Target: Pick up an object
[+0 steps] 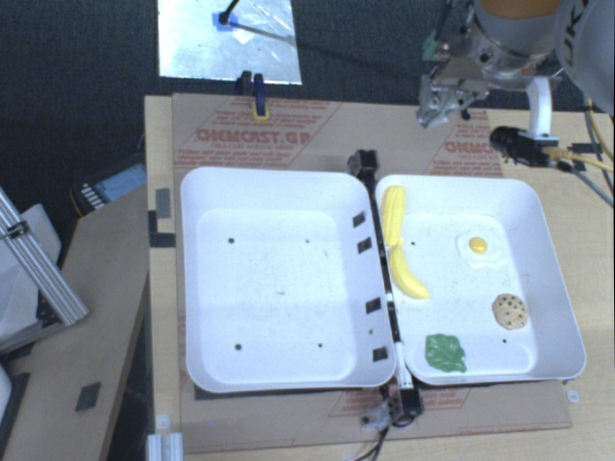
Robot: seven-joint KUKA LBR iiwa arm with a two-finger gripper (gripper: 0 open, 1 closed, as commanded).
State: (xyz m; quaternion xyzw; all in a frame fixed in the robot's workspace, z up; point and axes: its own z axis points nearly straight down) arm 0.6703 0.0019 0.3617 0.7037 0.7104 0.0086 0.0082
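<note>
My gripper hangs above the bench beyond the far rim of the right bin, its grip state unreadable, and the banana lying against that bin's left wall risks a blocked, glancing grab there.

Right bin middle lies open between 4 scattered items

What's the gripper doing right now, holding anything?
Gripper: above the bench behind the right bin, nothing held; open or closed cannot be told.
</note>
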